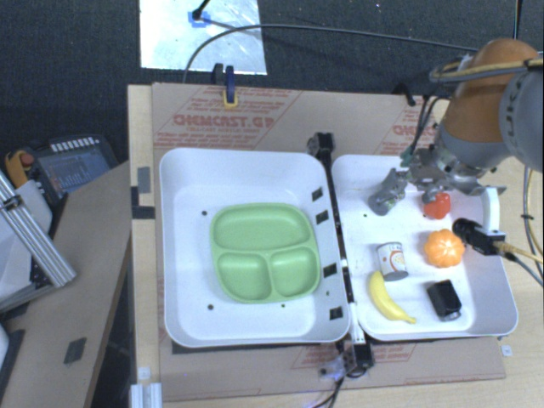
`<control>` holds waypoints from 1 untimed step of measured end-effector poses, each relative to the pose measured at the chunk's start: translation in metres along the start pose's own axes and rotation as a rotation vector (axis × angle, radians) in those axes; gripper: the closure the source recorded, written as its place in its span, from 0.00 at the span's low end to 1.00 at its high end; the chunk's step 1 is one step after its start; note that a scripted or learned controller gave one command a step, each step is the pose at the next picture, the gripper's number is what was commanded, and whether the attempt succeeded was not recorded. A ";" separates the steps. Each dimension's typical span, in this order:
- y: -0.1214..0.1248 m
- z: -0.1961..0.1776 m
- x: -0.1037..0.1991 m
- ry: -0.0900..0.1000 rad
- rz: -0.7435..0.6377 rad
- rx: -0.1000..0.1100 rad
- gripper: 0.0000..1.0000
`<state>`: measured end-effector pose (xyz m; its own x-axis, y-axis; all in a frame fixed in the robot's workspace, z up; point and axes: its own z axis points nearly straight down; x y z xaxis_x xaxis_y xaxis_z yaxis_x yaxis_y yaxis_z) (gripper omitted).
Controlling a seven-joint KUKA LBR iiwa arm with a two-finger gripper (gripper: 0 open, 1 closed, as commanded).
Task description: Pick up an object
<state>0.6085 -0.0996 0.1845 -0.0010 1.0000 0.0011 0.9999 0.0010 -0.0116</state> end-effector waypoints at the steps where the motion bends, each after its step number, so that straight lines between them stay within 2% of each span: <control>1: 0.003 -0.007 0.000 -0.001 -0.002 -0.013 0.00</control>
<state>0.6115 -0.0994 0.1919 -0.0032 1.0000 0.0001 1.0000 0.0032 0.0011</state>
